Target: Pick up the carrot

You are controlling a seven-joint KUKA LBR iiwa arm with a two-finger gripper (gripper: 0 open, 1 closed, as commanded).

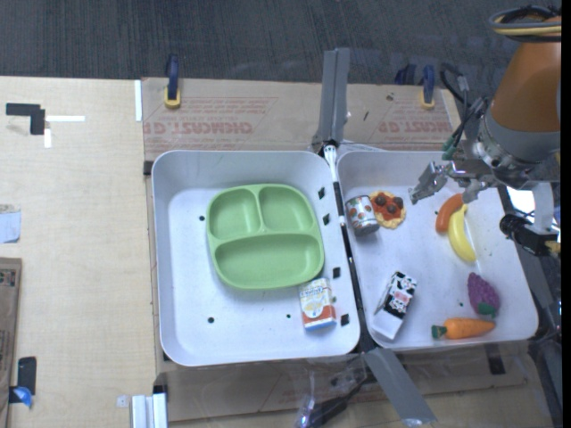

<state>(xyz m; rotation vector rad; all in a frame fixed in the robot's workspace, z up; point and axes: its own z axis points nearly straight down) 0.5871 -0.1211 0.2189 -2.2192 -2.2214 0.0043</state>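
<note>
Well below the gripper (439,178), the carrot (466,328) lies untouched.

You get even, soft overhead light across both bins, with no hard shadows. Beside the green plate (265,235), the left bin's (178,266) white floor looks bright, nearly washed out. Right of that plate, the milk carton (397,294) throws only a faint shadow. Small items look slightly soft and grainy. Above the plate, the far floor is dim.

Orange carrot (466,328) with green top, yellow banana (461,236), purple grapes (483,292), green plate (265,235), white bins (178,328).
</note>
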